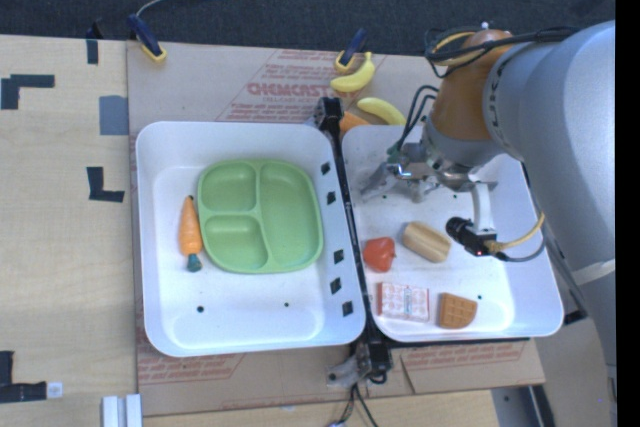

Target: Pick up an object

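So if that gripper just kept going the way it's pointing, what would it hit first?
Probably the bare white floor of the right bin: the gripper angles down-left there. Farther along stands the divider, though depth is unclear.

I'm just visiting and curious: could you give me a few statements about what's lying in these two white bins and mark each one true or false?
1. The green divided plate lies in the left bin. True.
2. The toy carrot lies on the plate. False: it lies beside the plate, to its left, on the bin floor.
3. The bread roll lies in the right bin. True.
4. The two bananas lie in the left bin. False: they sit at the back of the bench, near the right bin's far corner.
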{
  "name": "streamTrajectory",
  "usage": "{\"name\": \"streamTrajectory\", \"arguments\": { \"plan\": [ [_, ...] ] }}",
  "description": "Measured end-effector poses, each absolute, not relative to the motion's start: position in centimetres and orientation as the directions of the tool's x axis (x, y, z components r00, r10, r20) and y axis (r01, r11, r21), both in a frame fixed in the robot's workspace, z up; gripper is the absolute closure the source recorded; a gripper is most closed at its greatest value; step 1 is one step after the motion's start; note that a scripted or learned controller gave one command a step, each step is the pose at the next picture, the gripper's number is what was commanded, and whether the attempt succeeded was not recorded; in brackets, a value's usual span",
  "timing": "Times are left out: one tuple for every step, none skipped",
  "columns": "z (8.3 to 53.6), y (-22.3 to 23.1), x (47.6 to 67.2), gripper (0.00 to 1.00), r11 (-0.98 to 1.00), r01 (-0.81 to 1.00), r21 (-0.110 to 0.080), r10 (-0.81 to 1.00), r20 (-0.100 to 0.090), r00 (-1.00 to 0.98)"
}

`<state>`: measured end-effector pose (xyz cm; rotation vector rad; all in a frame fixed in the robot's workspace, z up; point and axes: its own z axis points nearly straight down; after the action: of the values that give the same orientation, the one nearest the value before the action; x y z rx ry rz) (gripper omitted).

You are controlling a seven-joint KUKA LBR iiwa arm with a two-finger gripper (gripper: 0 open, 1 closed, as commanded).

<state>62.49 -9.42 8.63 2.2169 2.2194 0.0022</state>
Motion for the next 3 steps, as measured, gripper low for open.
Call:
{"name": "streamTrajectory", "arguments": {
  "plan": [
    [8.7, -10.5, 60.5, 0.00, 0.002, 1.000, 0.005, 1.000, -0.002, -0.002],
    [8.7, -10.7, 56.5, 0.00, 0.001, 1.000, 0.006, 1.000, -0.002, -0.001],
    [11.7, -12.8, 55.0, 0.00, 0.000, 1.000, 0.000, 1.000, 0.000, 0.000]
  ]
}}
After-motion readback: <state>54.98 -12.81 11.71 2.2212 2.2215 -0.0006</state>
